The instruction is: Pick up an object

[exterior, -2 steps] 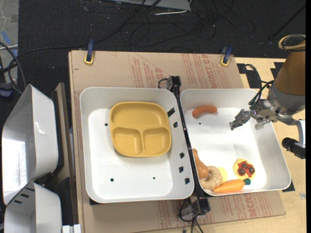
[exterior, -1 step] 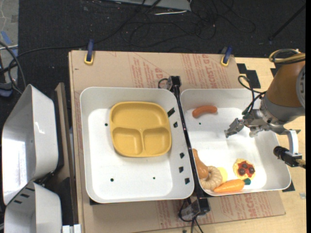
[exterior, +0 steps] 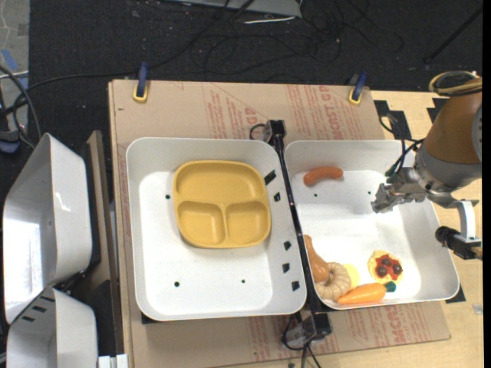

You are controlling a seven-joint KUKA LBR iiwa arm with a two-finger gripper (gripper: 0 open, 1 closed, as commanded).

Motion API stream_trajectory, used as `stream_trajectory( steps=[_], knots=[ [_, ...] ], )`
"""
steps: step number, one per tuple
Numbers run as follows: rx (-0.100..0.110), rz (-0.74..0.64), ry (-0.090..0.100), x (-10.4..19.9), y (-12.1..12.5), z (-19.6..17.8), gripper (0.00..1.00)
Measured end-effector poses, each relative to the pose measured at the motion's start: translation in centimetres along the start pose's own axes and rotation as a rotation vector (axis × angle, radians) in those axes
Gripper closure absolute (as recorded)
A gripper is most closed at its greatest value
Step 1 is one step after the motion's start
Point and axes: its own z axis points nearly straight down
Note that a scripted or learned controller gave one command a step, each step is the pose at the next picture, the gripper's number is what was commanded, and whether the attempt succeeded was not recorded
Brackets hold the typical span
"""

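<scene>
Two shallow white bins sit side by side on the surface. In the camera view, the left bin (exterior: 153,282) carries a yellow divided plate (exterior: 222,203), lying toward its far side. The right bin (exterior: 437,244) holds small play food: a sausage (exterior: 323,175) near its far edge, a croissant (exterior: 333,278) and a carrot (exterior: 362,294) along its near edge, and a small pizza piece (exterior: 385,266) near the near right corner.

The pincer (exterior: 386,198) hangs low over the right bin's right half, toward the far side; I cannot tell how it is set, and nothing is seen in it.

The sausage lies nearest, well apart from the other items, with bare floor all round. It is orange-red, smooth, slightly curved, its length running along the far edge. It looks like light moulded plastic or rubber: stiff enough to hold shape, probably a little slick and prone to roll. I judge the best hold is across its middle, squeezing the narrow width, so it cannot pivot or squirt out endwise.
</scene>
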Motion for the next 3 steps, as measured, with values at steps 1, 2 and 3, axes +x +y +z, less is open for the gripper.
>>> stream_trajectory(
  steps=[1, 2, 3],
  knots=[
    [-0.004, -0.001, -0.001, 0.2, -0.8, -5.7, 1.00],
    [-0.005, 0.001, -0.002, -0.5, -1.3, -11.5, 1.00],
    [-0.002, -0.003, -0.001, -0.5, -1.3, -13.6, 1.00]
  ],
)
